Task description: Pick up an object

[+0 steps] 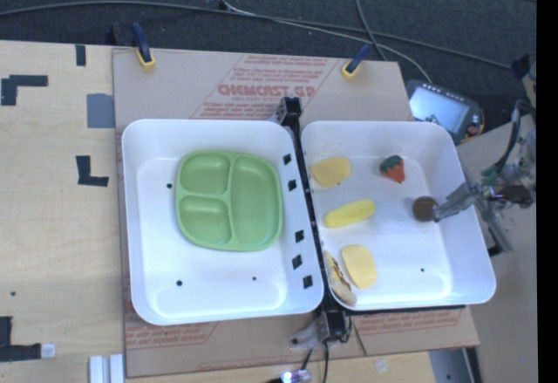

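The right bin (466,281) holds several small objects. A pale yellow rounded piece (331,170) lies near its back left. A red toy with a green top (393,167) lies toward the back right. A yellow corn-like piece (350,214) lies in the middle, and another yellow piece (358,265) is nearer the front. A brown and white item (337,279) rests against the left wall. A brown round object (424,208) with a grey stem pointing right lies near the right wall.
The left bin (148,285) holds a green divided plate (230,201). A black divider (301,198) runs between the bins. Thin metal fittings and cables (506,189) stand just beyond the right bin's right wall. Yellow clamps (144,57) hold the cardboard at the back.
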Motion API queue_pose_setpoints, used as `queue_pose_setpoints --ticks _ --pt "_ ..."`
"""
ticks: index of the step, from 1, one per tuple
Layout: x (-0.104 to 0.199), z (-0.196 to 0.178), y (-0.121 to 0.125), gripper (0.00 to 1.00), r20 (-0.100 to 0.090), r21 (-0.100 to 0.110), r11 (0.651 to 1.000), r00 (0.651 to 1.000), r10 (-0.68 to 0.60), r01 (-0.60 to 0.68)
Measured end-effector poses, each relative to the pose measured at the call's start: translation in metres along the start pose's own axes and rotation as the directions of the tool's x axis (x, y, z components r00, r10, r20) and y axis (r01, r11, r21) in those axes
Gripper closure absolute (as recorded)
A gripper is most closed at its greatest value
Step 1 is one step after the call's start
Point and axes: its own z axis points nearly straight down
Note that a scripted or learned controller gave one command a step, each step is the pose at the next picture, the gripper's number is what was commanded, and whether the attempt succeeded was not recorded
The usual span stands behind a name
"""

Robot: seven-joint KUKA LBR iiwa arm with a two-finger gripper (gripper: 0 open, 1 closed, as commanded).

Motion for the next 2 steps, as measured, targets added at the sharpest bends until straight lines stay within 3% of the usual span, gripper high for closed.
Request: queue_pose_setpoints --ticks 1,2 --pt "0.001 -0.007 0.003 0.00 0.003 -0.012 1.000 1.000 -0.005 0.005" --pt "0.005 0.041 0.010 0.00 0.002 -0.008 1.000 1.000 -0.006 0.006"
